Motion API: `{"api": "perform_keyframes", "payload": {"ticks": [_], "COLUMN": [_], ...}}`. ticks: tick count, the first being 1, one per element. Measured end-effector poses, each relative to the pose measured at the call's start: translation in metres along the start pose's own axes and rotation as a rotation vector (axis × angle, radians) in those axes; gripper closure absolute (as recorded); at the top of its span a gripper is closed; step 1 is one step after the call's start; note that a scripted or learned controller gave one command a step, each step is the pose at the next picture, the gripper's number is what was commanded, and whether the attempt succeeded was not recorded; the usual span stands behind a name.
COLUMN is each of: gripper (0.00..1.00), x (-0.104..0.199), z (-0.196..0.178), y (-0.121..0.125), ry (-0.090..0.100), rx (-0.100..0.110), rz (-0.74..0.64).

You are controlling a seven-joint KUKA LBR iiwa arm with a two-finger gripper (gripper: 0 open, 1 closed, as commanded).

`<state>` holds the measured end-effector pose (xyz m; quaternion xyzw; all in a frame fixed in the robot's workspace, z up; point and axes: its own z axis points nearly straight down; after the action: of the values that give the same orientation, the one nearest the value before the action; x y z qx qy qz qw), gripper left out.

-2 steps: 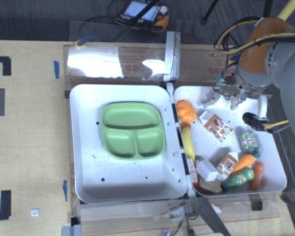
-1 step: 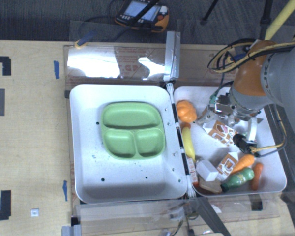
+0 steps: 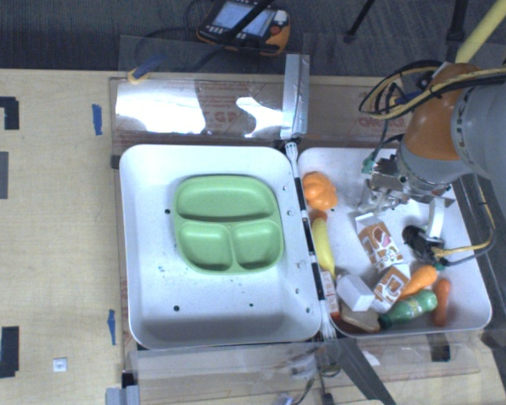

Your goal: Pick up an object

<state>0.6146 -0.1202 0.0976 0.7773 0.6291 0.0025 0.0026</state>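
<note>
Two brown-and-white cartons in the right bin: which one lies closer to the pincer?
The upper carton, just below the pincer. The other carton lies lower in the bin, beside the carrot.

1. Bins (image 3: 143,226): white.
2. Divided tray (image 3: 228,223): pale green.
3. Pumpkin (image 3: 320,191): orange.
4. Banana (image 3: 323,245): yellow.
5. Cartons (image 3: 380,243): brown/white print.
6. Bottle (image 3: 409,309): green.
7. Carrot (image 3: 421,278): orange.
8. Counter (image 3: 51,226): light wood w/ black marks, blue tape.

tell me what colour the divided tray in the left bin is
Light green; the divided tray shows clearly in the camera view.
</note>
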Motion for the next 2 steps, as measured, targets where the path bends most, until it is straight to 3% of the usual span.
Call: {"api": "perform_keyframes", "payload": {"ticks": [1,2], "gripper": [1.00,1.00], "x": [-0.009,-0.012], "z": [0.009,0.008], "y": [-0.079,-0.117], "ry": [0.002,0.001], "rx": [0.001,-0.007], "rz": [-0.318,-0.470]}}
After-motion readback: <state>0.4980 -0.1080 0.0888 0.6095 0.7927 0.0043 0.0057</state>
